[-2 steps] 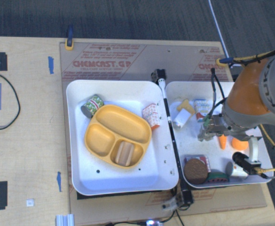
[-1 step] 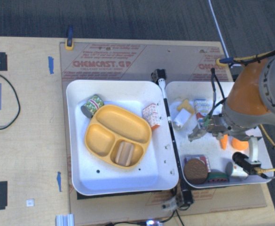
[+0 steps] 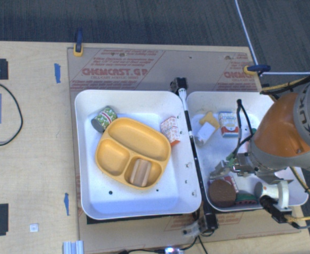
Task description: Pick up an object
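Note:
My gripper (image 3: 224, 168) hangs low in the right bin (image 3: 301, 196), near its front, reaching in from the right under the orange-banded wrist. Just below it lies a brown round object (image 3: 222, 192), with a green piece (image 3: 246, 198) beside it. Whether the gripper touches the brown object cannot be told. Farther back in this bin sit a yellow piece (image 3: 210, 119), a white object (image 3: 204, 133) and a small red-and-white carton (image 3: 228, 124). The arm hides the bin's right side.
The left bin (image 3: 86, 142) holds a yellow divided plate (image 3: 134, 136) with a tan roll (image 3: 140, 172) in one compartment. A green can (image 3: 104, 118) and a red-and-white packet (image 3: 170, 128) lie beside it. Black cables trail over the right bin.

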You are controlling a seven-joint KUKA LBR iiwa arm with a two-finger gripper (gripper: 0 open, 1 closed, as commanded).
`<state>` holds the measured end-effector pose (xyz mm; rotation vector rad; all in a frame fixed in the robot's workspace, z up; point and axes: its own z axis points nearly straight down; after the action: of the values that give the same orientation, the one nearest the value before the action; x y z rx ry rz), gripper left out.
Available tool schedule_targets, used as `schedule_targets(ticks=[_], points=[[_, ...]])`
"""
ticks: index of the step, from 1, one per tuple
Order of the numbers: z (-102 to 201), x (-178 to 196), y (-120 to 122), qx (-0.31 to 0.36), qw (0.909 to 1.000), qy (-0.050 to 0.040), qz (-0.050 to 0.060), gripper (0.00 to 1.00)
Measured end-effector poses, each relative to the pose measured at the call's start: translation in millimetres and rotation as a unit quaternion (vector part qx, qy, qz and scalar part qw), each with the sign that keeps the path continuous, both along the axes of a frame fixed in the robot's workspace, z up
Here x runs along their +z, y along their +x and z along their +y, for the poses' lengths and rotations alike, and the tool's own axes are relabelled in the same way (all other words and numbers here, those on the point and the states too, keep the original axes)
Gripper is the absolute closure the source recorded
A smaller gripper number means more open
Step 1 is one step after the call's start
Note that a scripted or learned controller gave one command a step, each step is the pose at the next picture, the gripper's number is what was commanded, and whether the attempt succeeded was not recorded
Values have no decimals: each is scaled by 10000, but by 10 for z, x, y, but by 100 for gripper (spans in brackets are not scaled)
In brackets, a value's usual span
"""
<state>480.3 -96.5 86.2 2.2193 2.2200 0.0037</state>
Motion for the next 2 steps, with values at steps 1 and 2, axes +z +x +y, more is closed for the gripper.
schedule_targets(ticks=[1, 2], points=[[-4, 109, 20, -1, 10000, -8, -31, 100], [-1299, 6, -2, -11, 10000, -30, -9, 100]])
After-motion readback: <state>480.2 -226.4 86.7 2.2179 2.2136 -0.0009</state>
